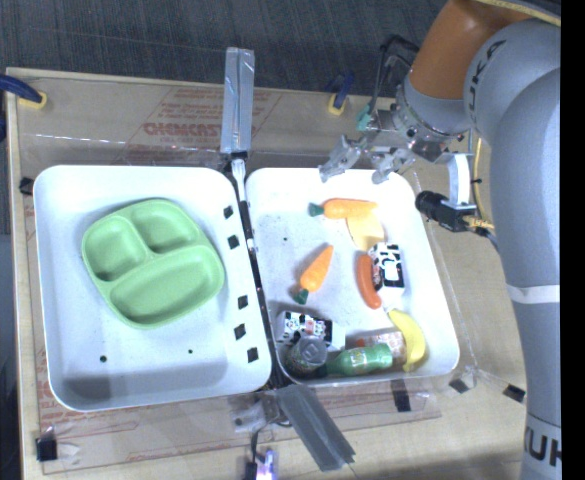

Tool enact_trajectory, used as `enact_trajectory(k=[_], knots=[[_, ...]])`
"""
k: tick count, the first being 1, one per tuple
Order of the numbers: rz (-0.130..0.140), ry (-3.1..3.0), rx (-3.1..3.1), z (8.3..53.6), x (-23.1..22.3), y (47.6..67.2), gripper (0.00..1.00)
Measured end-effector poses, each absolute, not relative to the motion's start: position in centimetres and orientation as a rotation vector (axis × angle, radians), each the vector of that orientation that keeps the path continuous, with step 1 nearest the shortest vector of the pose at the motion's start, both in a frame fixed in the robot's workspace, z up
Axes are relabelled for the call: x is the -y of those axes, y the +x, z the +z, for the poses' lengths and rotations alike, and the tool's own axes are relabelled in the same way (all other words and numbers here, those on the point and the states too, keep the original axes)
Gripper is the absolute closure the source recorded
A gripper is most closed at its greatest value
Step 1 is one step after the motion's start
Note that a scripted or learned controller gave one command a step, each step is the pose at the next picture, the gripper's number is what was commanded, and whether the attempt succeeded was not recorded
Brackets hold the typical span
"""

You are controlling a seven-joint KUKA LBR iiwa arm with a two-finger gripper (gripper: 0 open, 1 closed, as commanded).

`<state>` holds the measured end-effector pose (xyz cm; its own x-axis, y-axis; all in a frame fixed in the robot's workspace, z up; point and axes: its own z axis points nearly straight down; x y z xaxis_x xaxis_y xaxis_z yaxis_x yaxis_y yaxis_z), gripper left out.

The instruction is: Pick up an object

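This looks like a robotics lab: an industrial grey arm (512, 168) reaches over a wooden table (122, 108) with blue clamps (17, 90) at its edges, two white bins (62, 368) taped in place, and what seems carpeted floor (122, 18).

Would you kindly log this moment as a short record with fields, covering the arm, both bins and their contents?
gripper: above the right bin's far edge, fingers spread, holding nothing
left bin: green divided plate
right bin: two carrots, banana, green bottle, hot dog
task state: nothing picked up yet
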<state>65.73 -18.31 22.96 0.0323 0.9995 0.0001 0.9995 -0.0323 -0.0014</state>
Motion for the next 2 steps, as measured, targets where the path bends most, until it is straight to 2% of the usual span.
enact_trajectory(k=[1, 2], knots=[[0.004, -2.085, 2.345, 9.97, 20.45, 62.94, 0.00], [0.003, -2.085, 2.345, 10.03, 20.46, 62.97, 0.00]])
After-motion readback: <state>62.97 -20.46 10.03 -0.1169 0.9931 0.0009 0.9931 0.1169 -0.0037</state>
